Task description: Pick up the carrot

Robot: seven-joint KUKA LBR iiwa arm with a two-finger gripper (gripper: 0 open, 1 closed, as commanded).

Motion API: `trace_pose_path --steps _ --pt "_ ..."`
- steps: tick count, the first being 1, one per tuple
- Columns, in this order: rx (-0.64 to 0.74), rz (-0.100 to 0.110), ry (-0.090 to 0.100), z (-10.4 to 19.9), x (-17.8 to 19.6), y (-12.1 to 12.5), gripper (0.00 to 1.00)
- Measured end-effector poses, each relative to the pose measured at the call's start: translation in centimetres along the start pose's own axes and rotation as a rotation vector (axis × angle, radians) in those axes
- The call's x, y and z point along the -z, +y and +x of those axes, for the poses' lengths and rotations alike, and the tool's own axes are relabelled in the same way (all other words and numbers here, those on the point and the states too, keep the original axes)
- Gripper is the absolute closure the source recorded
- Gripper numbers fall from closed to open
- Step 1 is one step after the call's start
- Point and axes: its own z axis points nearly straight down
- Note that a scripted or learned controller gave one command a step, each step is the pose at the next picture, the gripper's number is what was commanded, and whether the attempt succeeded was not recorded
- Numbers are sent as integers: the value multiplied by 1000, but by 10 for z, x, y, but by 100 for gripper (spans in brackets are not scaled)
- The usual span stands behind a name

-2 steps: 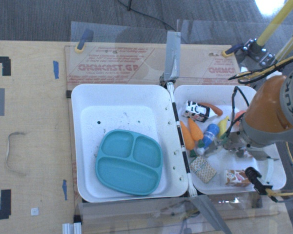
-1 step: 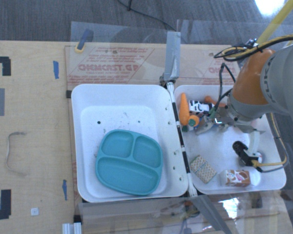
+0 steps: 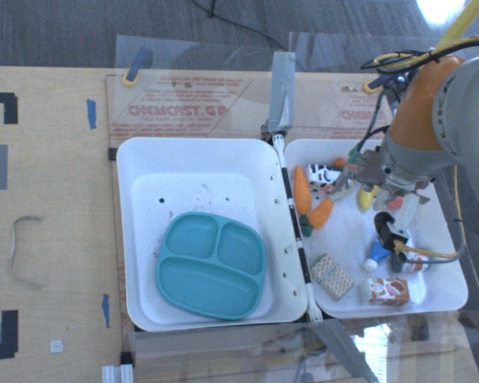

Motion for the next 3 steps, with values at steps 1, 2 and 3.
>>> trace_pose_path --steps 1,2,3 --pt "196 -5 -1 16 -43 5 0" --pt "153 -2 5 -25 -43 -111 0" --pt "148 -10 3 -27 -32 -108 100"
